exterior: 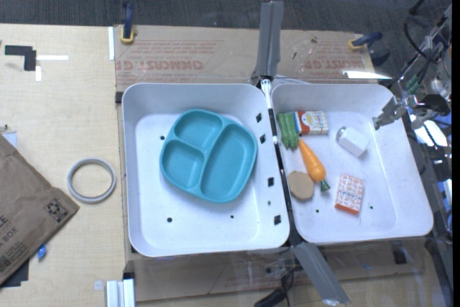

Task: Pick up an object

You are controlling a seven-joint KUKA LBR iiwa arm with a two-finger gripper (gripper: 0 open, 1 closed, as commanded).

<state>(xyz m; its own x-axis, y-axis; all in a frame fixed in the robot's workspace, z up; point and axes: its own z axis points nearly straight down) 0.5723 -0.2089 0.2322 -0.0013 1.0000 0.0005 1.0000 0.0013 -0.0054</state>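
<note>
The right bin [402, 226] holds several small objects. A green vegetable [288, 130] lies along its left wall, with a small white and red carton [313, 122] beside it. Below these lie an orange carrot [312, 161] and a tan round disc [301, 186]. An orange patterned box [349, 193] lies near the bin's middle, and a white block [352, 141] sits toward the far right. My gripper [382, 120] hangs at the bin's right side, just right of the white block and apart from it. Nothing shows between its tips.
The left bin [144, 226] holds a blue divided plate [208, 154]. A tape ring [91, 179] and a brown cardboard piece [25, 216] lie on the bench to the left. Blue clamps [128, 19] hold the cardboard backing behind the bins. Cables crowd the right edge.
</note>
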